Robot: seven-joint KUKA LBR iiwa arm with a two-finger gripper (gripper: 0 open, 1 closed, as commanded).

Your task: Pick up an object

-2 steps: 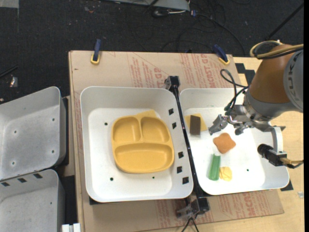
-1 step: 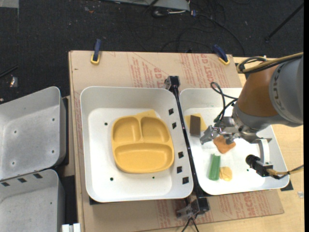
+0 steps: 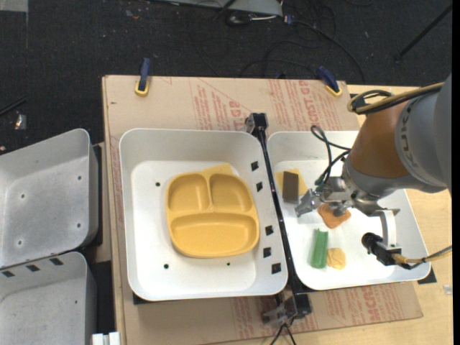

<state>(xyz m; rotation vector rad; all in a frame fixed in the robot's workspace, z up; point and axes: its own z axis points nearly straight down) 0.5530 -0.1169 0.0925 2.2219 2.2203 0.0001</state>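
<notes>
Lying right beneath the end effector (image 3: 325, 203), an orange object (image 3: 334, 216); its grip state cannot be told.

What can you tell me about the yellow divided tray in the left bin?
The yellow divided plastic tray lies flat and right side up on the floor of the left shallow white bin, roughly centred and turned slightly askew. It has rounded corners and three compartments: two smaller ones along its far side and one long one along its near side, with nothing in them. The surface looks smooth and matte. It touches the bin floor and nothing else; the claw is over the right bin, apart from it.
</notes>
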